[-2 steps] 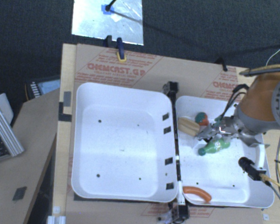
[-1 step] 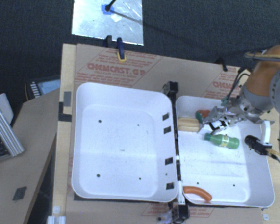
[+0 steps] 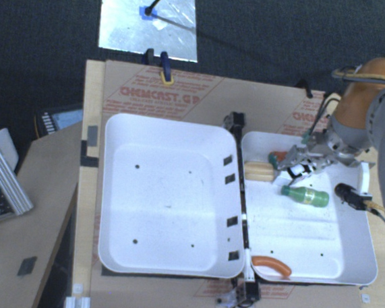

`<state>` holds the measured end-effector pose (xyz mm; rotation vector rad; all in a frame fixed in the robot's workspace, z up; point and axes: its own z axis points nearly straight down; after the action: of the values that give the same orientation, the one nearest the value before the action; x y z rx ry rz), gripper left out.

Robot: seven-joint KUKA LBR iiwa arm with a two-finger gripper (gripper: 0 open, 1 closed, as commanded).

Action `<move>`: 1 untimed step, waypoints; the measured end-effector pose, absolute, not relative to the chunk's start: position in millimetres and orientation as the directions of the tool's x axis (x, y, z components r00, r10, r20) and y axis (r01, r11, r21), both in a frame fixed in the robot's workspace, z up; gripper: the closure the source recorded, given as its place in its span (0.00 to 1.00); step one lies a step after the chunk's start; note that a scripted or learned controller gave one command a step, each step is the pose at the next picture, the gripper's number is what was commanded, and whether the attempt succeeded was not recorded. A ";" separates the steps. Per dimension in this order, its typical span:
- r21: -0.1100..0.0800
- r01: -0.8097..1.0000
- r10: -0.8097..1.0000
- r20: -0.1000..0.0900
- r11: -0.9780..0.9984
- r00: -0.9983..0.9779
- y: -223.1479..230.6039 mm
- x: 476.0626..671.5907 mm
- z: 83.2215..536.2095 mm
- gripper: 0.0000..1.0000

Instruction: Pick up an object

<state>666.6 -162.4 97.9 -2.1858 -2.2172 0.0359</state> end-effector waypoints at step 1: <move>-0.032 0.999 1.000 -0.013 0.008 -0.008 -150.2 665.6 98.3 0.00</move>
<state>665.6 -150.2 98.3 -2.2026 -2.2208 0.0499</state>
